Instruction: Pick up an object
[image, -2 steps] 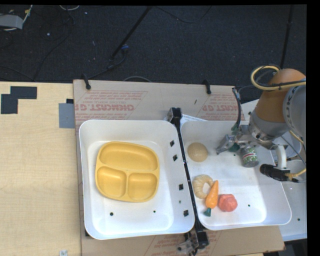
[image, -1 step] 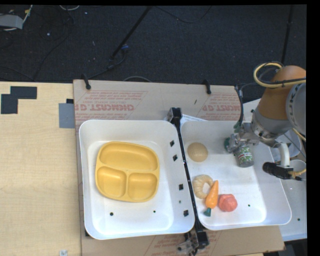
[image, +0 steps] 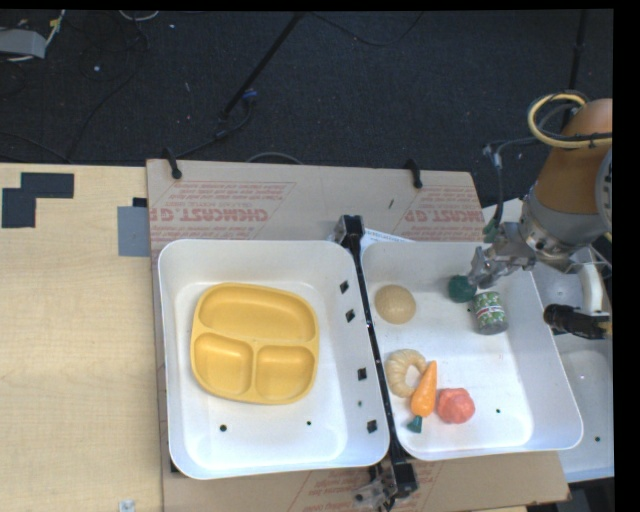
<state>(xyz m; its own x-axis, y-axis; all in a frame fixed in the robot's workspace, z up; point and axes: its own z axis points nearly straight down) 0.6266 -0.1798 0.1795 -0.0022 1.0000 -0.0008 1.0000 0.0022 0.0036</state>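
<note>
My gripper (image: 489, 268) hangs over the upper right part of the right bin (image: 520, 425), reaching in from the right. Just below it lies a small green-patterned can (image: 490, 312), and a dark green round object (image: 459, 289) sits right beside the gripper on its left. A beige round piece (image: 394, 304) rests further left. Lower in the bin are a pale ring-shaped pastry (image: 403, 368), an orange carrot (image: 425, 390) leaning against it, and a red tomato-like object (image: 455, 405).
The left bin (image: 180, 400) holds a yellow divided plate (image: 255, 341). A black divider (image: 365, 340) runs between the two bins. Brown cardboard (image: 300, 200) lies under and behind them.
</note>
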